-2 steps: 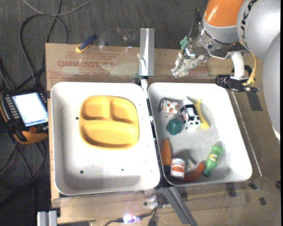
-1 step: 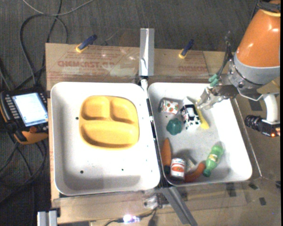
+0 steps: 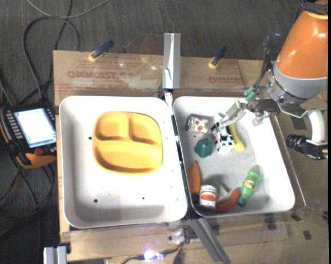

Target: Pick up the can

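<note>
Camera view: the arm [image 3: 303,48] reaches in from the right over the right bin's [image 3: 283,164] far right corner, wrist slanting down, gripper [image 3: 224,122] low near the bin's far edge with jaws apart, nothing between them. One can [image 3: 197,125] lies just beside it; another can [image 3: 207,196] stands by the near edge.

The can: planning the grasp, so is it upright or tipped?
Upright: the can shows its round top above the red label, near the right bin's front wall.
</note>
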Robot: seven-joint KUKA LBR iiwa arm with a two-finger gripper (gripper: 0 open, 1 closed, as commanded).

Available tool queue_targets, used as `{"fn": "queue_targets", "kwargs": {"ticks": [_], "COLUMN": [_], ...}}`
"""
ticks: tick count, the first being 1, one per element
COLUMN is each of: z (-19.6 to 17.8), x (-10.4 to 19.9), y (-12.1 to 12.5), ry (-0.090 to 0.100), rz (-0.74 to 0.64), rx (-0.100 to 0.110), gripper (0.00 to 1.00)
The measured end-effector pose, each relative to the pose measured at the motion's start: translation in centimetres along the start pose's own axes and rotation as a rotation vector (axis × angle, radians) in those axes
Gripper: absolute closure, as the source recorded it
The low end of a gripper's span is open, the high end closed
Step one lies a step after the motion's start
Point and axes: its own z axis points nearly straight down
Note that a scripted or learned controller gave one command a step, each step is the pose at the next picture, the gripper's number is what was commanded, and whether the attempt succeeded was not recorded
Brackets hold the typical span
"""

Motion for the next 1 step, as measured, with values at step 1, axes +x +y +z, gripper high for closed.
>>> {"fn": "queue_targets", "kwargs": {"ticks": [1], "z": [7.61], "x": [5.17], "y": [6.36], "ry": [0.002], "rz": [-0.054], "rx": [0.001], "gripper": [0.0]}}
